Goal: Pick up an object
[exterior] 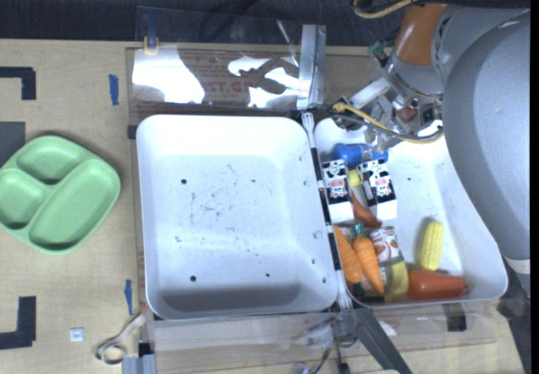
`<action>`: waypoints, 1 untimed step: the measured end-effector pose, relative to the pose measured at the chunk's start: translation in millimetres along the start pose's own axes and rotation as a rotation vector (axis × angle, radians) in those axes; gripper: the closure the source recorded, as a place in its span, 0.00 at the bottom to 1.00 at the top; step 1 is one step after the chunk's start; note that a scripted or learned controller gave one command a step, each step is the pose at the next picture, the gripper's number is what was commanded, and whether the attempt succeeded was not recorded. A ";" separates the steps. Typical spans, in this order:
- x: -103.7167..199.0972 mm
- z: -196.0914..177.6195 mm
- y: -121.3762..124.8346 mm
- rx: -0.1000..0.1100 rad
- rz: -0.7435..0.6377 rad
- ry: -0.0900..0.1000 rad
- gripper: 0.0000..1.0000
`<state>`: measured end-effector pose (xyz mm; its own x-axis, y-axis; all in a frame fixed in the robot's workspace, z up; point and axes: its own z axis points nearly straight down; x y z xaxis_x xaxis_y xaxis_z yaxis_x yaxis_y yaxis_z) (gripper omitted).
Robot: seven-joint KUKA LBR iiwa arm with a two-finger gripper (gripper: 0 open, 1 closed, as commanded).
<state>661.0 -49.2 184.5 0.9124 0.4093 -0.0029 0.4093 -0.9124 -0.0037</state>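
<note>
Looking down from the fixed camera, I see the gripper (360,177) low over the left edge of the right bin (472,221), its two cow-patterned black-and-white fingers (337,181) standing apart with nothing between them. Just below their tips, against that same edge, lie smooth plastic toy foods: two tapered orange carrots (364,259), a small printed can (386,244) whose label I cannot read, a bumpy yellow corn cob (431,244) and a glossy red-orange piece (436,284) along the near edge. The left bin (227,212) is matte white with faint scuffs. A green divided plate (52,192) rests near the wooden bench's (67,313) left edge.
</note>
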 end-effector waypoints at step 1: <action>3.2 -52.8 -14.7 -0.002 0.222 0.005 1.00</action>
<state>658.1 -34.5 237.3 0.9800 0.1989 0.0013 0.1989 -0.9800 -0.0011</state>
